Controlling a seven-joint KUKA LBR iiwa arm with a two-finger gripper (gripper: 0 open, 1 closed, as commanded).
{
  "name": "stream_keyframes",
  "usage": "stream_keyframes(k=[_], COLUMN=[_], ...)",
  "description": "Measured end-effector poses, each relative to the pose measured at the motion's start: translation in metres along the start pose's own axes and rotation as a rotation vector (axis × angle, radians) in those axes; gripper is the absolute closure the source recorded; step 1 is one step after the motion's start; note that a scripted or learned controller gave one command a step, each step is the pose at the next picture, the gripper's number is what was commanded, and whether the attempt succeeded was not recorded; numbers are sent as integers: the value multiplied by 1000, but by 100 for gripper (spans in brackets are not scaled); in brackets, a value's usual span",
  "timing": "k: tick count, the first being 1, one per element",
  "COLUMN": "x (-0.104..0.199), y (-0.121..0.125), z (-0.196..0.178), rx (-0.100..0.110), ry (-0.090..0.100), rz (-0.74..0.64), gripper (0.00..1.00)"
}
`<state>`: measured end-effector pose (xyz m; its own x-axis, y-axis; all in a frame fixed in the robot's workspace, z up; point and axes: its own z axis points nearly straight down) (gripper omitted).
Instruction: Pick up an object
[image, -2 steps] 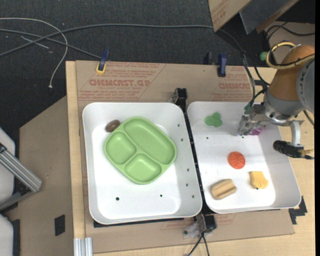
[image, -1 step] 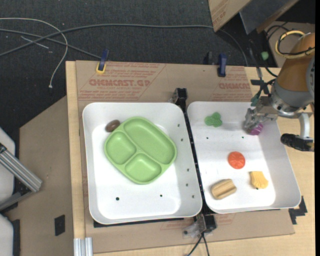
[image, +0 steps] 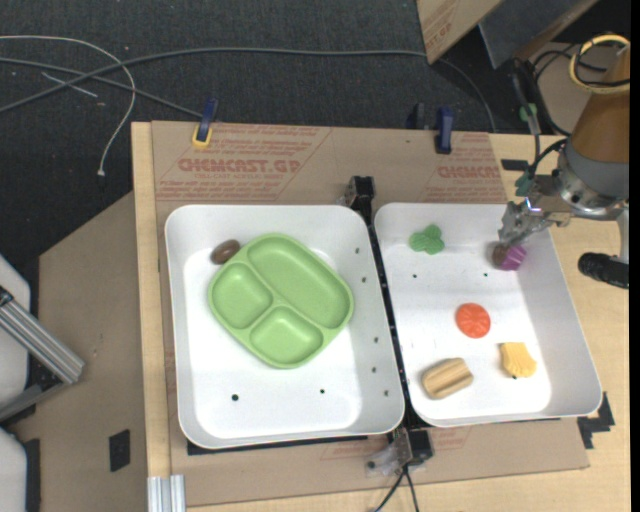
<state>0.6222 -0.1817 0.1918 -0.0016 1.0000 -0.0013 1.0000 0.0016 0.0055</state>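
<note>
arm: grey KUKA with orange band, reaches in from the right, wrist over the far right corner of the right bin (image: 560, 395)
gripper (image: 512, 240): low over the right bin's far right part, fingertips right at the purple object, touching or nearly so
claw state: can't tell, fingers too small and blurred to read as apart or together; no object clearly seen between them
purple object (image: 512, 258): small, in the right bin near its right wall, just under and beside the gripper tips
green clover-shaped piece (image: 428, 240): right bin, far left part, well apart from the gripper
orange round piece (image: 474, 319): right bin, about the middle
yellow piece (image: 516, 360): right bin, near right part, just beside the orange round piece on its near-right
tan bread-like roll (image: 446, 377): right bin, near edge, left of the yellow piece, lying at a slight tilt
left bin (image: 200, 400): holds the green divided tray and a brown piece
green divided tray (image: 281, 299): three compartments, lying flat, turned at an angle, centre of the left bin
brown piece (image: 225, 251): small oval, touching or just beside the tray's far left rim
bench: cardboard sheet under both bins, two blue clamps (image: 207, 121) on its far edge
</note>
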Motion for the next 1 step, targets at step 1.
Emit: stream_keyframes(k=[1], x=[1], y=[-7], z=[-48], rx=[1], ry=[0], rz=[0], gripper=[100])
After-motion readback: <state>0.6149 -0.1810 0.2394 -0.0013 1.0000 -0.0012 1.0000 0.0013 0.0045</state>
